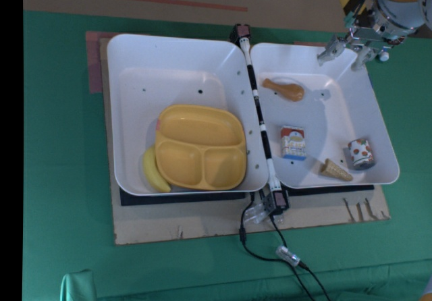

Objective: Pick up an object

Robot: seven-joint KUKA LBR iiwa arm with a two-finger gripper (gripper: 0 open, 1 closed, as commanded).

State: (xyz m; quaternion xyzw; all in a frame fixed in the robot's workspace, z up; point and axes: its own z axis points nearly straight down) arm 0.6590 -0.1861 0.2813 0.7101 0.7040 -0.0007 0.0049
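Observation:
My gripper [346, 52] hangs over the far right corner of the right bin [375, 107], open, with nothing between its fingers. In that bin lie a brown chicken drumstick [284, 90] near the back left, a small carton [293, 142] in the middle, an ice cream cone [335, 170] at the front, and a red-and-white can [361, 153] at the front right. The drumstick lies to the left of the gripper and nearer the camera, apart from it.
The left bin [135, 77] holds a yellow divided tray [201, 147] and a banana [154, 171] at its front left. A black-and-white bar [260, 117] runs between the bins. Cables [283, 252] trail on the green cloth in front.

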